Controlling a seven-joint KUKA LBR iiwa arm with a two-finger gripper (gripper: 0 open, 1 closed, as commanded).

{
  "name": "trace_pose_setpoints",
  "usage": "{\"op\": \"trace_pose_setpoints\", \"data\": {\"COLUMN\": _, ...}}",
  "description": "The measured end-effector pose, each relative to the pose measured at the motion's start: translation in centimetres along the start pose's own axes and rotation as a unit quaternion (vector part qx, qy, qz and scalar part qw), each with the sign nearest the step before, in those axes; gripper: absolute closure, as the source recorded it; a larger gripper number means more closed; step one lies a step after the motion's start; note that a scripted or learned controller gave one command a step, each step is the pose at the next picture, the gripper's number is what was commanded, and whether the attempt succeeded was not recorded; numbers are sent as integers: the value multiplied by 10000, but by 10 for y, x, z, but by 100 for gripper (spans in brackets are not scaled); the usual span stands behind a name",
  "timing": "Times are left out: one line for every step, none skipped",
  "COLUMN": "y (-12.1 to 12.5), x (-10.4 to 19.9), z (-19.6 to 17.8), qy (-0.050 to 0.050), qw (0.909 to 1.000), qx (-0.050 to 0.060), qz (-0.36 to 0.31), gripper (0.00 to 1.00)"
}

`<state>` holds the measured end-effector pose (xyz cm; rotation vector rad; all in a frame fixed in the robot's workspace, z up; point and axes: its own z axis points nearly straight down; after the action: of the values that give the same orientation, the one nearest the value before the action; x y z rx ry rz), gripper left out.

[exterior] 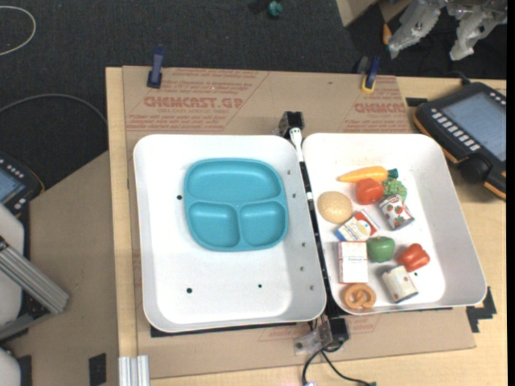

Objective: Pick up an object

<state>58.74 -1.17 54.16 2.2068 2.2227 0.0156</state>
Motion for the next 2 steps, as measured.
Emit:
{"op": "trace_pose_setpoints", "data": {"y": 0, "x": -3, "z": -5, "qy": -11, "qw": 10000, "qx": 35, "qz": 27, "gripper": 100}}
{"op": "trace_pose_setpoints", "data": {"y": -74, "x": -9, "z": 125, "qy": 2, "qw": 9999, "qx": 154, "qz": 52, "gripper": 100}}
